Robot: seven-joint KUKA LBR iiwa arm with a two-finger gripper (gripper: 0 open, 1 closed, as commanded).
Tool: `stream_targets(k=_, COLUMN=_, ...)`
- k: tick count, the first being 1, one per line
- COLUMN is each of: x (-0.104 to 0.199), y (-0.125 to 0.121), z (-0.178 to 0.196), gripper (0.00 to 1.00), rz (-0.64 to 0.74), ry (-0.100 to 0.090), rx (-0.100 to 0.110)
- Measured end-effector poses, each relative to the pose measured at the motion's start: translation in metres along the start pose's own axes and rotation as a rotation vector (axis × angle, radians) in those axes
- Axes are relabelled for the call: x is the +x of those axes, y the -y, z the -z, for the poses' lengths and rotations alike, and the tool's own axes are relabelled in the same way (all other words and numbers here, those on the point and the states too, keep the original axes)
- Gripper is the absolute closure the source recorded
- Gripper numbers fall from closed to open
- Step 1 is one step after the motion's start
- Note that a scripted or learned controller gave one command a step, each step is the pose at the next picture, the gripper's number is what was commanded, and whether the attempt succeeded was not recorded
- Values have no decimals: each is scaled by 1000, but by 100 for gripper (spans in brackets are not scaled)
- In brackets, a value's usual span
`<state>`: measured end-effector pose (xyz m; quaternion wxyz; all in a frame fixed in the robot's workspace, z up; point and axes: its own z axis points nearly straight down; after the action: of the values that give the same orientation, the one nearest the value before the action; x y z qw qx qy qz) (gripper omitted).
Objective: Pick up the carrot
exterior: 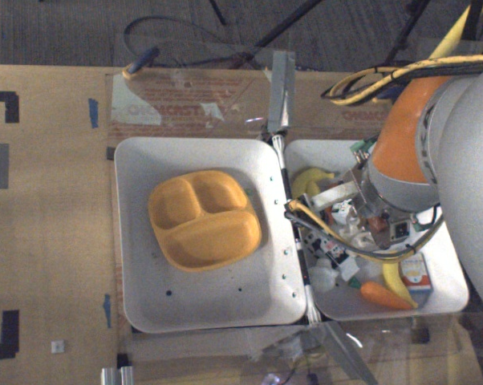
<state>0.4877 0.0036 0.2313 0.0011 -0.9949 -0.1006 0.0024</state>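
1. Your carrot [387,295] lies near the front edge of the right bin [450,293], just beside a banana [395,277] and a small carton [416,273].
2. End effector [331,243]: over the bin's left side, apart from the carrot; grip state can't be told.
3. Likely light, rigid, smooth and tapered, so it may slip. Take it across the thick middle.

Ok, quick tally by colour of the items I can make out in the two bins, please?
Counting what is clear; the gripper and arm hide part of the right bin.
Orange: 1, the carrot.
Yellow: 3, the divided plate, one banana, another yellow item, likely a banana.
White with red and blue: 1, a small carton.
Total: 5.
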Motion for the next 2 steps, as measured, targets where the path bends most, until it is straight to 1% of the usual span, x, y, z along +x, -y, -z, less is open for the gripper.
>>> stream_targets(k=1, x=55, y=-16, z=-47, gripper=100, rz=3, ry=-2, rx=-2)
stream_targets(k=2, x=-5, y=21, z=-25, gripper=100, rz=0, ry=0, rx=0)
